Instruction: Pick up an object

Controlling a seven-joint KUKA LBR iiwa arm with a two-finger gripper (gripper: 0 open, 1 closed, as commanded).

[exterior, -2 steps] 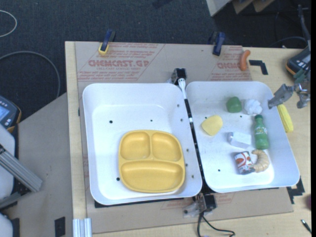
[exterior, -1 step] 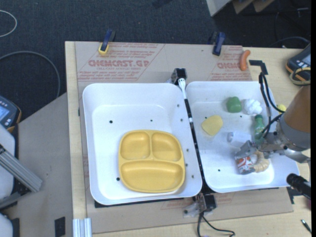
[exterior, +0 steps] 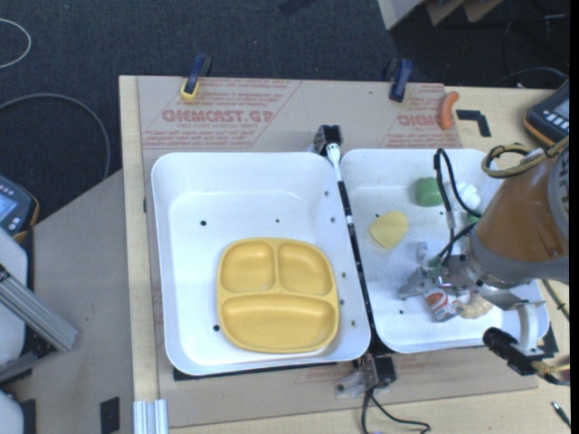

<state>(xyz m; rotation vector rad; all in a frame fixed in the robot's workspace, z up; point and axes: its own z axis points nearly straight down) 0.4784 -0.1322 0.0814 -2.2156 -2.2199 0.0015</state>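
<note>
My gripper (exterior: 418, 283) is low inside the right bin (exterior: 398, 333), near its middle, at the end of the arm with the orange band (exterior: 520, 220). Just to its right, close under the wrist, lie a small red-and-white object (exterior: 441, 305) and a tan lump (exterior: 472, 309). A pale yellow piece (exterior: 389, 229) rests on the bin floor up and to the left of the gripper. Farther back sit a green lump (exterior: 427, 191) and a small white thing (exterior: 468, 193), partly behind a black cable. Nothing shows held in the gripper.
The left bin (exterior: 181, 188) holds a yellow divided plate (exterior: 277, 294). A black cable (exterior: 445, 174) loops over the back of the right bin. The ridge between the bins (exterior: 348, 233) runs just left of the yellow piece.
</note>
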